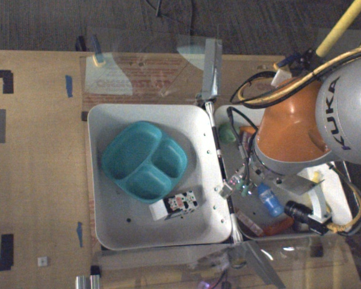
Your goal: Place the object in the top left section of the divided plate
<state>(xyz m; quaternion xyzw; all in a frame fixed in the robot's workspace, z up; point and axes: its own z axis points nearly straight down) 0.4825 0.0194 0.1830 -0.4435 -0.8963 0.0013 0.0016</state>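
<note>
- The grey arm point(325, 119) with its orange band reaches in from the right and hangs over the right-hand white bin point(277, 233); its two-finger gripper point(239, 184) sits low near the divider between the bins.
- I can't tell how the gripper is set, or whether it has anything: the wrist hides the tips.
- Objects lie beneath the arm in that right bin: a small blue bottle-like item point(269, 200), a green rounded piece point(227, 132), and something red-orange and dark point(274, 226) near the front. Which one is the object to move, I cannot say.
- The teal plastic divided plate point(144, 160) rests in the left white bin point(102, 209), well apart from the gripper, lying to the gripper's left in the view and a little up.
- The plate's long axis runs diagonally, upper left to lower right; the top left section point(129, 146) is the large compartment, farthest from the arm.
- Touching the plate's lower edge is a small white box with dark and red print point(175, 205); print too small to read.
- Readable writing: "KUKA" in black on the grey arm housing. A faded reddish label point(132, 83) behind the left bin is illegible.
</note>
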